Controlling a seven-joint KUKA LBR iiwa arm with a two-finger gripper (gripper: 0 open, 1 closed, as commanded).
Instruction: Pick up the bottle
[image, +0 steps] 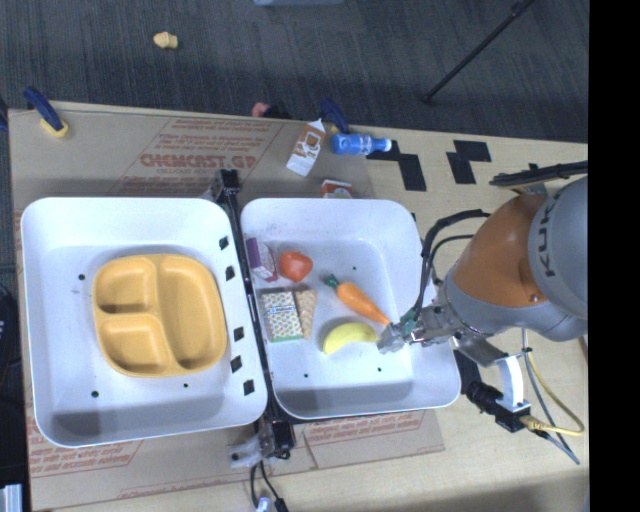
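While the two white bins sit side by side on the surface (420, 450), the left bin (40, 330) has one yellow divided plate (160, 312), and the right bin (400, 225) has one carrot (360, 300), one banana (348, 337), one tomato (295, 266), one cracker box (282, 314) and one purple packet (262, 260). One blue bottle (358, 145) lies outside, on the surface beyond the right bin's far edge, long axis left-right, cap pointing right. One arm (520, 270) reaches in from the right, tool (392, 336) low at the right bin's right side, just beside the banana; honestly can't tell if it's spread or pinched.
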